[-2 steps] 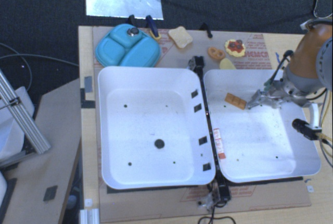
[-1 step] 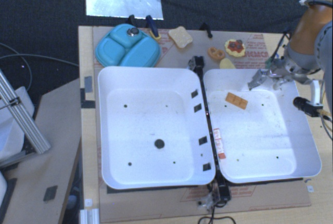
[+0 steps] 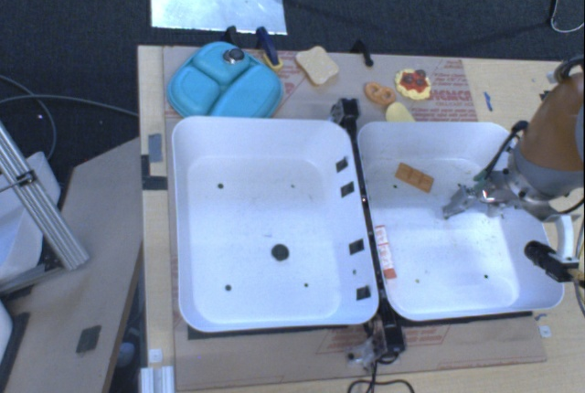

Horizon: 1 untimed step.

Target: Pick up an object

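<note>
A small brown rectangular block (image 3: 413,176) lies flat in the right bin (image 3: 457,295), near its back left. In the left bin (image 3: 196,227) a small dark round piece (image 3: 280,251) rests on the floor near the middle. My gripper (image 3: 462,203) reaches in from the right and hangs low over the right bin's middle, pointing left. It sits a short way to the right of the brown block and a little nearer the front, apart from it. Nothing shows in its grasp.
Behind the bins on the bench lie a blue divided plate (image 3: 224,82), a toast slice (image 3: 317,65), an orange pretzel shape (image 3: 378,92), a small pizza-like toy (image 3: 413,82) and a yellow piece (image 3: 398,112). A black divider with clips (image 3: 361,217) separates the bins.
</note>
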Tool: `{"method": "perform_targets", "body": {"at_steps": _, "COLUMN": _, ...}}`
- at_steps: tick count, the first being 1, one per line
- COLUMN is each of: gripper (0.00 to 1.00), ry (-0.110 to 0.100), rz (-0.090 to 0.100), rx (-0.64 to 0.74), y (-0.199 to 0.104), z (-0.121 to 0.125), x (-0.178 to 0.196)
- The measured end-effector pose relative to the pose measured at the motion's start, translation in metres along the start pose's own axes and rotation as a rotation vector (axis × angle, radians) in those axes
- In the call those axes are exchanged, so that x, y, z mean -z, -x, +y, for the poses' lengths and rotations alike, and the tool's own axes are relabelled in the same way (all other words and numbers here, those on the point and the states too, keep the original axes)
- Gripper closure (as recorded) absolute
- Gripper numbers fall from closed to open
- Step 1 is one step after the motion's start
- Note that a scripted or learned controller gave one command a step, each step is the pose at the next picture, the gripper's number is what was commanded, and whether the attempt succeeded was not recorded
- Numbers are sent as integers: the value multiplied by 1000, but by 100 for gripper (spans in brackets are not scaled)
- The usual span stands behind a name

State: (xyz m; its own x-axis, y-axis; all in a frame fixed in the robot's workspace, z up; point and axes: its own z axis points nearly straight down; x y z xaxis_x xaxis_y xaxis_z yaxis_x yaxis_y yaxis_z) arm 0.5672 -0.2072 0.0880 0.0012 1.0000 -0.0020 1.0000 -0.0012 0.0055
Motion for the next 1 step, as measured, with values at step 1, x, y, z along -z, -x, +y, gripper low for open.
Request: {"method": "perform_targets", "body": {"at_steps": 1, "gripper": 0, "ry": 12, "rz": -5, "rx": 2, "y": 1, "z": -45, "x": 2}}
